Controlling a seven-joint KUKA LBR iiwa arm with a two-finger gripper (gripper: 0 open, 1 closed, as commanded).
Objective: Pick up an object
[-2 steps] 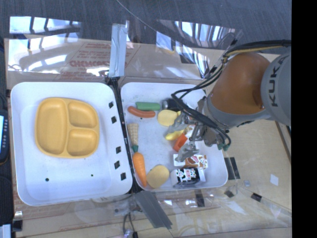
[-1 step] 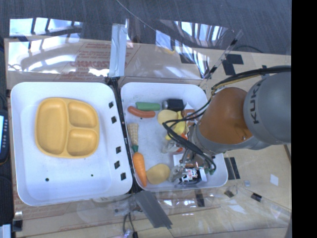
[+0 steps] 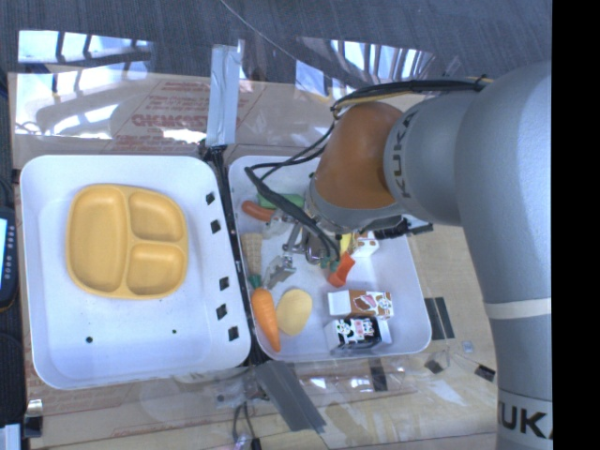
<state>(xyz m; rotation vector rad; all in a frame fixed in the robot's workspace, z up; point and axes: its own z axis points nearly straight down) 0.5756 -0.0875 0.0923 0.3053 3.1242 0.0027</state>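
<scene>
Below, gripper (image 3: pixel 281 268) hung over right bin (image 3: pixel 408 293) — finger state could not be told, carrot (image 3: pixel 265 318) lay lengthwise along the bin's left wall, tip toward near rim, potato (image 3: pixel 293 311) touching alongside.

Two bins stood side by side on the surface (image 3: pixel 450 251). In the left bin (image 3: pixel 56 326) lay a divided tray (image 3: pixel 127 240), towards the far left part of it. The right bin (image 3: pixel 408 322) held the other things. A carrot (image 3: pixel 265 319) lay at its near left corner, and a potato (image 3: pixel 293 311) was just beside the carrot, on its right. Further right were two small cartons (image 3: pixel 360 319), one behind the other and touching. A sausage (image 3: pixel 257 211) lay in the far left part of this bin. The arm (image 3: pixel 469 157) reached over the right bin from the right, and its pincer (image 3: pixel 291 256) hung above the middle of the bin, behind the potato.
</scene>
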